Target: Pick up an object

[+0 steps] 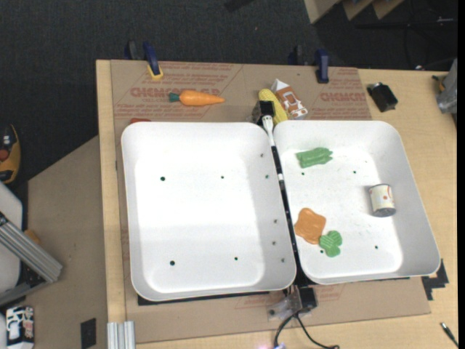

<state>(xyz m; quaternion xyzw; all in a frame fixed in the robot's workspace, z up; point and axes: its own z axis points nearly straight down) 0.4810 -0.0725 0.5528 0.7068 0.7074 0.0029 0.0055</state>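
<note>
The right bin [407, 173] holds a flat green piece [314, 157] near its back left, a small silver can [381, 199] on its side toward the right, an orange piece [310, 225] near the front left, and a small green broccoli-like piece [330, 243] touching the orange one's front right.
The left bin [145, 217] lies beside the right one. Behind the bins on the cardboard rest a toy carrot [196, 99], a yellow item [270, 103] and a small orange-and-white packet [289, 102]. Blue clamps [152, 59] [322, 64] grip the board's back edge.
</note>
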